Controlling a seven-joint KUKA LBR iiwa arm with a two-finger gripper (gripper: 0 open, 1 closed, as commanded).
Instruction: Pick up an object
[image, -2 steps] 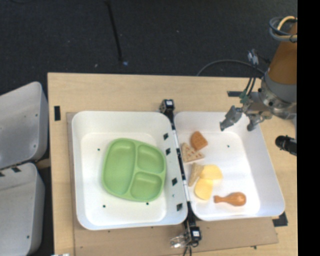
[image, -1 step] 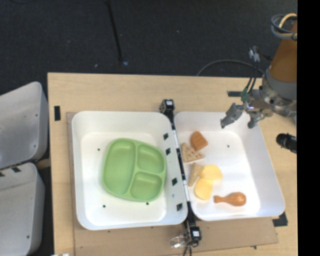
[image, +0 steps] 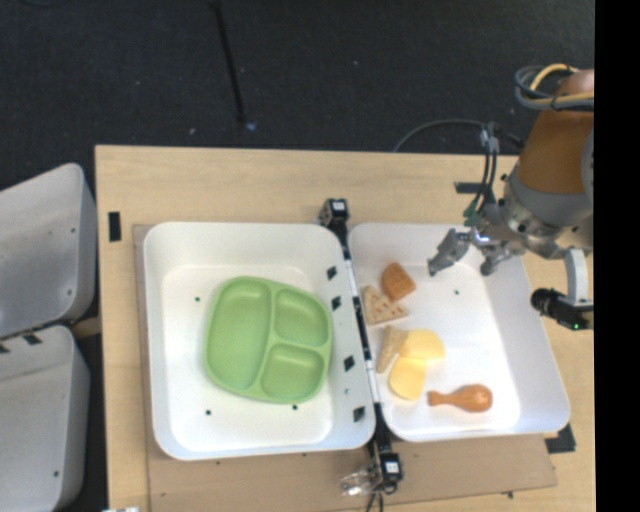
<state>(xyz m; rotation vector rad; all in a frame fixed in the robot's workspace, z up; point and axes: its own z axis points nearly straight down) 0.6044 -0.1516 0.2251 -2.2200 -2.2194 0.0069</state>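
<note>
The gripper hangs over the far part of the right bin, its fingers spread apart with nothing between them, likely poised to choose. Just left lies a brown bread piece; nearer sit crackers, yellow cheese and a drumstick. The left bin holds a green tray.

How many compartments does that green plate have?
3. The green plate in the left bin has one long compartment on its left side and two smaller ones on its right.
</note>
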